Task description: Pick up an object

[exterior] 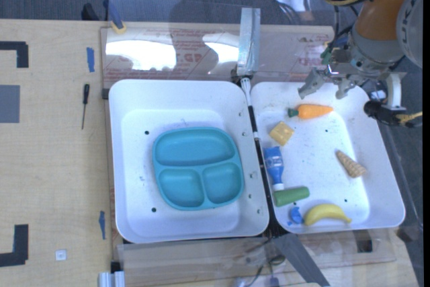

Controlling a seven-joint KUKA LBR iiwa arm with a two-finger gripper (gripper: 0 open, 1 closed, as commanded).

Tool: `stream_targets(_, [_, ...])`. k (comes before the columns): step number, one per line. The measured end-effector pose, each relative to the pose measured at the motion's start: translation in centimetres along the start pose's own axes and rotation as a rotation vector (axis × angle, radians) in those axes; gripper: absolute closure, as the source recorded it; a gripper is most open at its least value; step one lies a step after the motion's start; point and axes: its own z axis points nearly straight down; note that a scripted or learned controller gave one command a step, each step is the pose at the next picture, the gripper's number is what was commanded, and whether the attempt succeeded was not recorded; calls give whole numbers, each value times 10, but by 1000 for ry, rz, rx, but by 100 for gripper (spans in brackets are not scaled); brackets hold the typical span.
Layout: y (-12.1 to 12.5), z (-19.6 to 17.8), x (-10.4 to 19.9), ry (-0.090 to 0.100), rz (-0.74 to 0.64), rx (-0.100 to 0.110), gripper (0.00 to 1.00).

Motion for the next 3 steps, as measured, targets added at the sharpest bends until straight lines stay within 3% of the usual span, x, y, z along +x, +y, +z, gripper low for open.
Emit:
stream_targets(1, [8, 82, -14, -6, -47, -19, 0])
stream_targets(2, [-3, 94, -54, 0, -94, -12, 0])
stream_targets(3, [-132, 97, -79, 18, -31, -3, 0])
